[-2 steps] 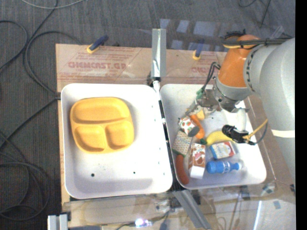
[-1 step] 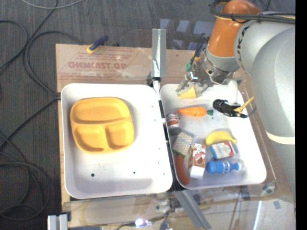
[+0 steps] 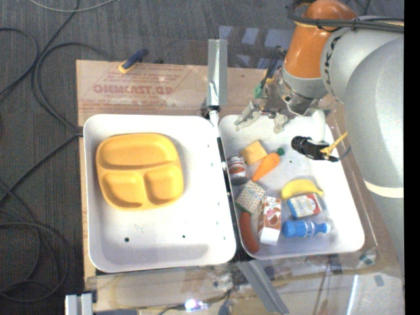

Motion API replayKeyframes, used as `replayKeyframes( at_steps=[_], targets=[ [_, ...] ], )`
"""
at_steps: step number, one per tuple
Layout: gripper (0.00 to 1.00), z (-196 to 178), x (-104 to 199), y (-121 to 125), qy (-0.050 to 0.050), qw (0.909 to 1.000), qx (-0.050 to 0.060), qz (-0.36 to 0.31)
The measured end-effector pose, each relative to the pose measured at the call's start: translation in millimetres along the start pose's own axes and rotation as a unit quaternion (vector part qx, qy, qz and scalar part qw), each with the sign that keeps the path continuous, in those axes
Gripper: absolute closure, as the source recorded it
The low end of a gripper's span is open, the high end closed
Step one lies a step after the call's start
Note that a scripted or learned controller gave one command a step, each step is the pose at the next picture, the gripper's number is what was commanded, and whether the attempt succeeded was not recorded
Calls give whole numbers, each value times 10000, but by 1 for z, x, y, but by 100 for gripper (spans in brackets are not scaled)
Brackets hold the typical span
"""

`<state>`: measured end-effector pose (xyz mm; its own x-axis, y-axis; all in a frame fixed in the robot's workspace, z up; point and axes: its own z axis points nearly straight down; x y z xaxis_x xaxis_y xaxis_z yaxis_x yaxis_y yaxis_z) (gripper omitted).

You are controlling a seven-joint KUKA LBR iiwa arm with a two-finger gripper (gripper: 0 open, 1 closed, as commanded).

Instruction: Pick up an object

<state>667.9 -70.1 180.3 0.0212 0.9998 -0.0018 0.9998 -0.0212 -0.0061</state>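
My gripper (image 3: 263, 119) hangs over the far edge of the right bin (image 3: 348, 238), its fingers spread and open with nothing between them. Just below it in the bin lie a yellow block (image 3: 252, 153) and an orange carrot (image 3: 266, 167). Further toward the front are a banana (image 3: 302, 188), a blue-labelled packet (image 3: 304, 205), a blue bottle (image 3: 305, 229), a small carton (image 3: 270, 219), a red sausage (image 3: 247, 233), a patterned pouch (image 3: 249, 195) and a small can (image 3: 236, 167).
The left bin (image 3: 105, 251) holds a yellow compartment tray (image 3: 140, 169). A metal post (image 3: 213, 77) stands at the back between the bins. The arm's large grey body (image 3: 380, 110) covers the right side of the bench.
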Motion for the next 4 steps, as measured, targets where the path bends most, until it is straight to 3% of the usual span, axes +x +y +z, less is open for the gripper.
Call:
replayKeyframes(
  at_steps=[1,2,3,4],
  targets=[
    [0,78,-76,-30,-3,9989,4,460],
    [0,79,-75,-30,-3,9989,7,460],
    [0,92,-67,-63,-10,9996,-91,283],
    [100,86,-67,-63,5,9996,-72,286]
  ],
)
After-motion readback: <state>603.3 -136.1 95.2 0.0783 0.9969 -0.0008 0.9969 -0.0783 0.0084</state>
